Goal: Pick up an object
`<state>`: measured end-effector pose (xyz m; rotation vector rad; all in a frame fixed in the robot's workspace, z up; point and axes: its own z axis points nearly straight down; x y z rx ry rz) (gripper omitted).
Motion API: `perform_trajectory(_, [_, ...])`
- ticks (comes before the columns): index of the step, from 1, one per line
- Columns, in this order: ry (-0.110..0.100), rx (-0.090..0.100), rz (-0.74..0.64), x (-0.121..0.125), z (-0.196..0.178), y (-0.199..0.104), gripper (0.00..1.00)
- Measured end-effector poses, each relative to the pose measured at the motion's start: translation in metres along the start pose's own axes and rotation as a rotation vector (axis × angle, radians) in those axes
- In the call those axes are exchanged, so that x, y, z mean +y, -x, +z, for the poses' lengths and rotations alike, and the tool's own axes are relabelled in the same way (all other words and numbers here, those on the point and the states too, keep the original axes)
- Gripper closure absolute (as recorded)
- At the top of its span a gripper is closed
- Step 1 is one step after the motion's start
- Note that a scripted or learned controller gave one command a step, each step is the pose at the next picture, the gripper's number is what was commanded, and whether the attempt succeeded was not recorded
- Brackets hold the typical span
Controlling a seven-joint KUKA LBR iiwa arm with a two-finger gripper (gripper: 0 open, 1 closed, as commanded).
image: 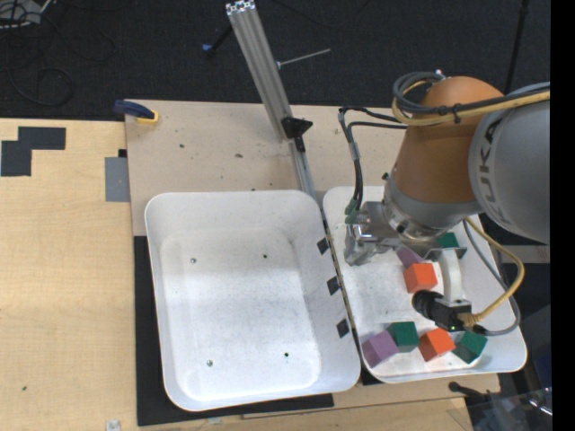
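- The grey arm with the orange band (449, 151) reaches in over the right-hand shallow white bin (503, 353), and its metal two-finger gripper (358, 245) hangs low near that bin's left wall, just beside the divider between the two bins.
- How far the pincer stands open cannot be told — its tips are small and partly lost against the white floor, and no block can be made out between them.
- The things to pick lie in the same bin: an orange cube (420, 277) just right of the wrist, a small purple block (408, 255) tucked under the arm, and near the front rim a purple cube (379, 347), a green cube (403, 334), a second orange cube (437, 343) and a green block at the corner (470, 347).
- The left-hand white bin (234, 294) is not where this step happens.
- To do this step well, I judge the gripper should settle on one block that stands apart — the first orange cube looks the freest.
- The front cluster sits tight together; closing there risks nudging a neighbour or pinching two at once.
- Keep away from the wall, where a finger could catch.
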<state>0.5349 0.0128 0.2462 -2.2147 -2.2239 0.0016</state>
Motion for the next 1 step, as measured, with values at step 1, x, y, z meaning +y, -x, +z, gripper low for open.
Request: perform_trajectory(1, [-0.001,0.0,0.001,0.0118,0.0135,-0.0502,1.0])
